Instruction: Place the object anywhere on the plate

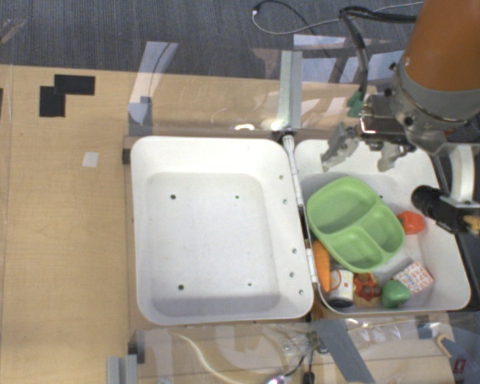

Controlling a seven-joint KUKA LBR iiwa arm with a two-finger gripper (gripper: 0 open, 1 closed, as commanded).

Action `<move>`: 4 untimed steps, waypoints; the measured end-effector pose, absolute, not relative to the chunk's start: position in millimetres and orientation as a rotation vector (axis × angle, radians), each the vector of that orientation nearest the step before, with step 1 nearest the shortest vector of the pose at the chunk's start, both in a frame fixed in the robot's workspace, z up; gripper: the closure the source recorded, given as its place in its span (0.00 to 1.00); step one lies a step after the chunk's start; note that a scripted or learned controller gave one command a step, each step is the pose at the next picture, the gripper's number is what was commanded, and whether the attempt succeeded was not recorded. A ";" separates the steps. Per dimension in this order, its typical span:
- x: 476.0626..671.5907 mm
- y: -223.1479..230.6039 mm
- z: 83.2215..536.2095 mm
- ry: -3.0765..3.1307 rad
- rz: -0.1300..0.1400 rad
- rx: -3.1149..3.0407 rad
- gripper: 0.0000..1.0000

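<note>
A: Where does the arm stand in the job?

B: At the start of it, by the look of things. The end effector (360, 157) hangs above the far part of the right bin (456, 294), its two fingers spread apart with nothing between them.

A: And the plate?

B: The green plate (354, 222), a divided one, sits in the middle of that same right bin, tilted a little. Its compartments look bare. The end effector is just beyond its far rim.

A: Which object is meant to go on it?

B: The task does not say. Candidates lie along the near edge of the bin: an orange carrot (322, 266) touching the plate's left side, a small jar (341, 288) beside it, a green round piece (394, 294), a patterned box (414, 277), and an orange-red ball (412, 223) at the plate's right.

A: So the next move?

B: Probably to pick one of them, which calls for crossing over the plate and descending into a crowded corner without nudging the neighbours. The left bin (216, 230) on the desk (56, 238) plays no part.
</note>
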State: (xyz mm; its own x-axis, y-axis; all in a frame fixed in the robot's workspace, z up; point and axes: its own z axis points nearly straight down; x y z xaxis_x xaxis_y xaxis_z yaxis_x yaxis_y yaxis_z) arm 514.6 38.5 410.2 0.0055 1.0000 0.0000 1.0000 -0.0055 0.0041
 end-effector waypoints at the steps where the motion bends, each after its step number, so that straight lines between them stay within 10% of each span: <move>1: 487.6 -26.0 435.9 1.658 0.007 2.665 0.00; 3: 500.1 -145.4 308.1 1.069 0.001 2.953 0.00; 4: 487.5 -199.9 392.2 1.133 0.005 2.927 0.00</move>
State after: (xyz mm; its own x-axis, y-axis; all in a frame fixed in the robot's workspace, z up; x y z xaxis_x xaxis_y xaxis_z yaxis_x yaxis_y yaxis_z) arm 487.5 -199.9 392.2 0.7395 0.6731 0.0021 0.6731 -0.7395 0.0040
